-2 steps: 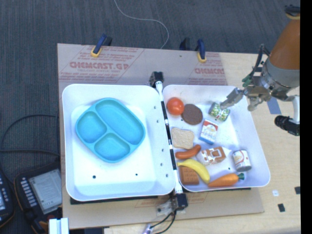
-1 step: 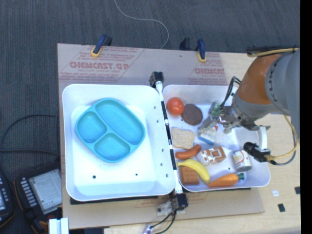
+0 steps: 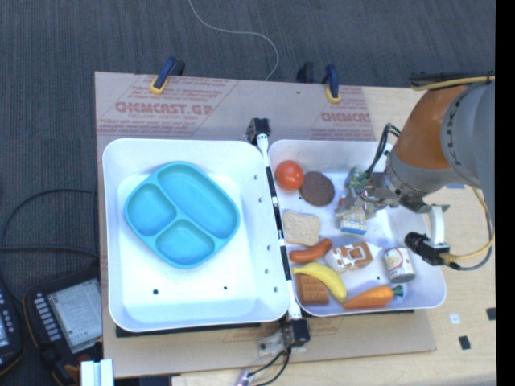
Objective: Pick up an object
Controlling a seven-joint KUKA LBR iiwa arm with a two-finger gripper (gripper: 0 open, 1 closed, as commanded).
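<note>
1. I've got the bench (image 3: 161, 107) under my camera, brown board carrying both bins, with blue clamps along its far edge.
2. The left bin (image 3: 121, 296) sits against the right bin's left wall and holds a blue divided plate (image 3: 182, 213).
3. The right bin (image 3: 426, 292) is my landmark, and it's crowded with toy food.
4. The arm (image 3: 438, 139) comes in over that bin's far right corner, orange band showing, wrist angled down toward the bin's middle.
5. The gripper (image 3: 358, 195) hangs low over the bin's centre, right above a small blue-and-white carton (image 3: 352, 218); I can't tell from here how its fingers stand or whether they touch the carton.
6. In the bin's far left corner sit a tomato (image 3: 289, 174) and, just beside it, a dark brown patty (image 3: 318, 189).
7. Along the bin's left wall: a slice of toast (image 3: 302, 228), then a sausage (image 3: 311, 252).
8. Near edge of the bin: banana (image 3: 322, 280), waffle square (image 3: 313, 293), carrot (image 3: 372, 297).
9. A small can (image 3: 398, 264) lies toward the bin's right side, a printed packet (image 3: 352, 256) between it and the sausage.
</note>
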